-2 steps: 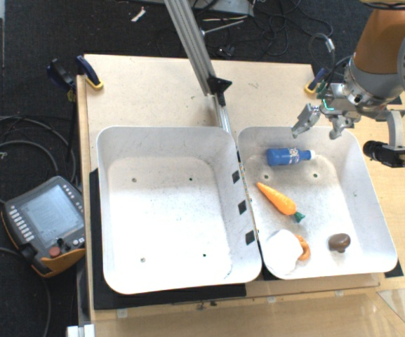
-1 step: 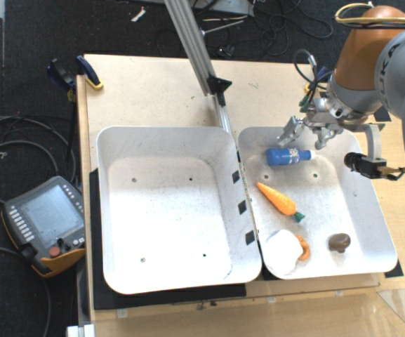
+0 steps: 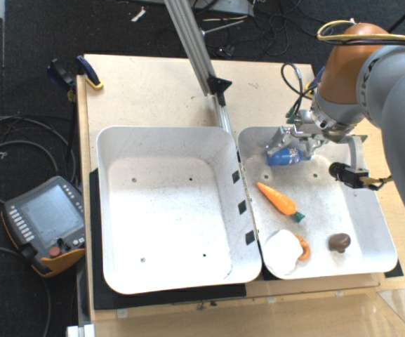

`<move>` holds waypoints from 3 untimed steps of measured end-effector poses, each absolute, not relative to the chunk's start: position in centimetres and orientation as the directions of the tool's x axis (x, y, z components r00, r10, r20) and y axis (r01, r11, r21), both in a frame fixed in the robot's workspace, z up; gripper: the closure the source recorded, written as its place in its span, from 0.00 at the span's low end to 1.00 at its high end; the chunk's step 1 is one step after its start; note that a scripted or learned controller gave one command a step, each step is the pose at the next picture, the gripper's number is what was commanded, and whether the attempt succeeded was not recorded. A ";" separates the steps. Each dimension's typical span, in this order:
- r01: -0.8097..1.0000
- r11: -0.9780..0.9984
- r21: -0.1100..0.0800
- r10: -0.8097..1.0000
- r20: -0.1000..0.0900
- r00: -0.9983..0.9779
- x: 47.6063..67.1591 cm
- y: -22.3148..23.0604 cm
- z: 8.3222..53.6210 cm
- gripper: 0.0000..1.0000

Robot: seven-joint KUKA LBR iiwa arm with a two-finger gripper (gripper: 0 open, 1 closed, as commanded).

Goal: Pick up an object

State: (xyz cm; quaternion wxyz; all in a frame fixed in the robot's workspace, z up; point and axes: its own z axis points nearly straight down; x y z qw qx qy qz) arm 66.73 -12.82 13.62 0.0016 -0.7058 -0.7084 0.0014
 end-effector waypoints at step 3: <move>1.000 0.001 0.004 1.000 -0.001 -0.001 66.7 -12.8 14.7 1.00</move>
